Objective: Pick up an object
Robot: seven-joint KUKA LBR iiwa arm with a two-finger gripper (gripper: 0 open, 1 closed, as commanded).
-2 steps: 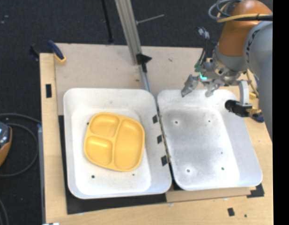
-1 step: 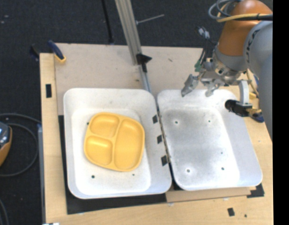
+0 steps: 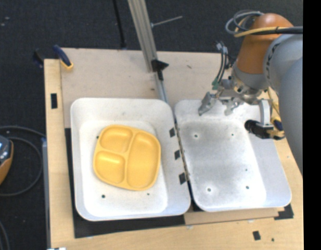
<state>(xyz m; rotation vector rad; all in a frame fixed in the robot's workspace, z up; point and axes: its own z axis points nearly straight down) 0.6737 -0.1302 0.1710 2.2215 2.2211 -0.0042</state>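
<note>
The claw (image 3: 218,104) hangs over the right bin's (image 3: 264,191) far edge, fingers spread apart, gripping nothing. A yellow divided plate (image 3: 127,157) lies in the left bin (image 3: 87,202).

Yellow divided plate (image 3: 127,157); white speckled bins (image 3: 82,139); orange-banded grey arm (image 3: 264,46); tan bench (image 3: 108,72)

We see the grey arm with its orange band (image 3: 264,46) cut off by the right edge of the view, so its upper links are out of sight. The two-finger metal gripper (image 3: 218,104) is too small and blurred for us to tell how its fingers stand. At the left edge, an orange and grey device (image 3: 1,160) shows partly.
</note>
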